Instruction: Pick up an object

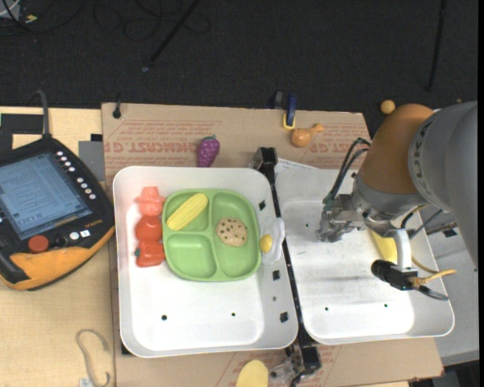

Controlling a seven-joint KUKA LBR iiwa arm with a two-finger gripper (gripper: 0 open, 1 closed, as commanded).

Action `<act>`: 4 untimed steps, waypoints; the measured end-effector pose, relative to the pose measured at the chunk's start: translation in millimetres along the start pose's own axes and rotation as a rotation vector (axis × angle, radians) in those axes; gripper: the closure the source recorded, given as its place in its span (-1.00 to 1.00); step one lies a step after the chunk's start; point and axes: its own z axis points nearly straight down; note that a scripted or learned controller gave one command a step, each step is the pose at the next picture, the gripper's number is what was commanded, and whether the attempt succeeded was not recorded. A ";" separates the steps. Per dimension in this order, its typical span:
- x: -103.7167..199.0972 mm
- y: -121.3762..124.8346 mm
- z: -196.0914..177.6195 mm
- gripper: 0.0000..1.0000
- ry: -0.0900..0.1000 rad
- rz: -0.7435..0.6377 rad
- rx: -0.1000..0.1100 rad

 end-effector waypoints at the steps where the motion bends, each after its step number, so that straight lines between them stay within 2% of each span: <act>1: -1.3 -2.9 -62.7 1.00 -0.002 -0.002 -0.006; 2: 0.6 5.0 -108.9 1.00 -0.002 -0.008 -0.007; 3: -0.9 5.2 -131.4 1.00 -0.002 -0.008 -0.005; 4: 32.6 -30.7 -139.9 1.00 0.001 -0.011 0.000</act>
